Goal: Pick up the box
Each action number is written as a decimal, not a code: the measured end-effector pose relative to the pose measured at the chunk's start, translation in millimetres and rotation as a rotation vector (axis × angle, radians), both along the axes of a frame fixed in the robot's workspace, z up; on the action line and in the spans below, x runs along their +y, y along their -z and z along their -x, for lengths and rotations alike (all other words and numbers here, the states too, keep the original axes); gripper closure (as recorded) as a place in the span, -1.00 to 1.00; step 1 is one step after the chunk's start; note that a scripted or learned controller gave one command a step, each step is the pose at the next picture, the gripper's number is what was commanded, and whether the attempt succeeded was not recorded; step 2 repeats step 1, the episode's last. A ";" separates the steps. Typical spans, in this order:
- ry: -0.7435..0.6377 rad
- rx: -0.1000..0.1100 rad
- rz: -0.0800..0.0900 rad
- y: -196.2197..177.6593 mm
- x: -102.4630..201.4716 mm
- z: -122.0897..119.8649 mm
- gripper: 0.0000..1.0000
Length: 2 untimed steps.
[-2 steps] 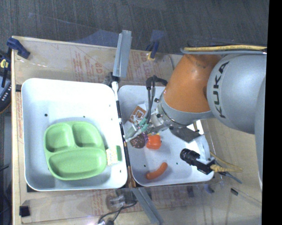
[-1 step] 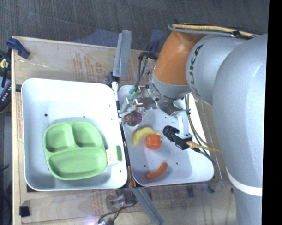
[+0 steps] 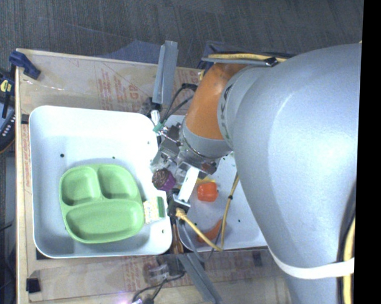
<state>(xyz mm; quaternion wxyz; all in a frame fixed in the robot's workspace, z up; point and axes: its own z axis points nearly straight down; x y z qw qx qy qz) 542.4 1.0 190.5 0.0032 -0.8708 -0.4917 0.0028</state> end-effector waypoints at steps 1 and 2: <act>0.030 -0.001 0.002 0.0 14.6 58.8 1.00; 0.030 -0.001 0.002 0.0 14.6 58.8 1.00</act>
